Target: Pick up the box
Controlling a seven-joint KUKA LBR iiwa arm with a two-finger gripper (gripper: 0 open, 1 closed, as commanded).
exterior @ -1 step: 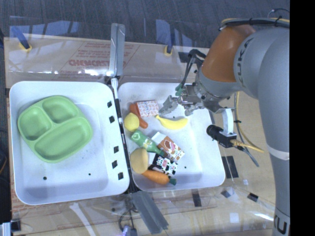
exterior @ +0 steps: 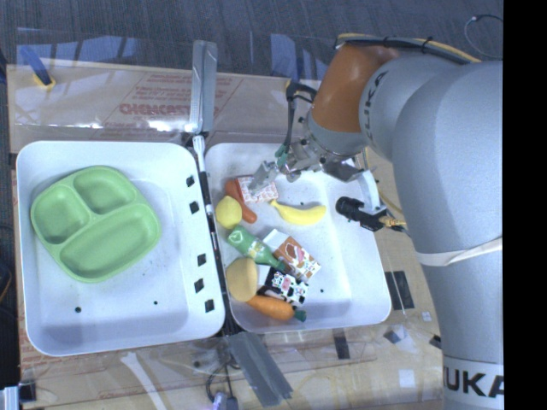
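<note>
A small red-and-white box (exterior: 256, 190) lies at the back left of the right bin (exterior: 363, 272), partly over a red-orange vegetable (exterior: 244, 207). My gripper (exterior: 275, 169) hangs just above and to the right of this box, at its upper edge; whether it touches is unclear. Nothing is lifted. A second, colourfully printed box (exterior: 297, 259) lies flat near the bin's middle, and a black-and-white patterned box (exterior: 289, 288) sits just in front of it. The grey arm with its orange band (exterior: 342, 92) reaches in from the right.
Around the boxes in the right bin lie a banana (exterior: 299, 213), a lemon (exterior: 228, 213), a green bottle (exterior: 250, 245), a potato (exterior: 242, 278) and a carrot (exterior: 273, 308). A green divided plate (exterior: 94, 220) rests in the left bin (exterior: 128, 314).
</note>
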